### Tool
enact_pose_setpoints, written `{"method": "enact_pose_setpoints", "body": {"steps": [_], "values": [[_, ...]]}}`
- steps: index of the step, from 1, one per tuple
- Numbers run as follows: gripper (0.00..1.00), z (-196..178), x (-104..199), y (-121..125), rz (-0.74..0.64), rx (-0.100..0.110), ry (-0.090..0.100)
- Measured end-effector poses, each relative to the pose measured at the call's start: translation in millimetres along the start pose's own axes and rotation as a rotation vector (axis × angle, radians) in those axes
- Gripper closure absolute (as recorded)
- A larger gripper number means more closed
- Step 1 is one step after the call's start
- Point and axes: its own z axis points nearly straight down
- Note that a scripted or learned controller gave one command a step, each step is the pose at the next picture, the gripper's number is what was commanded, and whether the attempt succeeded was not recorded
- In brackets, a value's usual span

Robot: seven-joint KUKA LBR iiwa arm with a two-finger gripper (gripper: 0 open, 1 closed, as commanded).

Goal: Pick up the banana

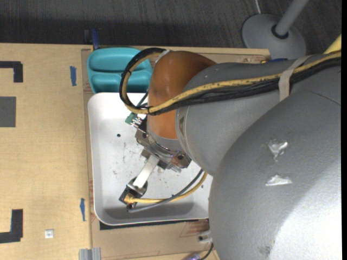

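Observation:
My grey arm with its orange band reaches down over the white bin and covers the bin's right half. The gripper sits beneath the wrist, low over the bin's middle, and the wrist hides its fingers. The bare bin floor to the left of the wrist carries only dark specks and scuffs. Whatever lies under the arm is hidden.
A teal object lies at the bin's far left corner, just beyond the rim. Tan bench surface with black and blue tape marks stretches left of the bin. A grey stand base stands at the back right.

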Motion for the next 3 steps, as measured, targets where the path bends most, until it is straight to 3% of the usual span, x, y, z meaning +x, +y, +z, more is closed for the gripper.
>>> {"method": "enact_pose_setpoints", "body": {"steps": [1, 2, 3], "values": [[1.0, -29, -32, 24, -0.22, 0.001, -0.001], [1.0, 73, 0, 0, -0.344, 0.001, -0.001], [1.0, 62, 0, 0, -0.344, 0.001, -0.001]]}}
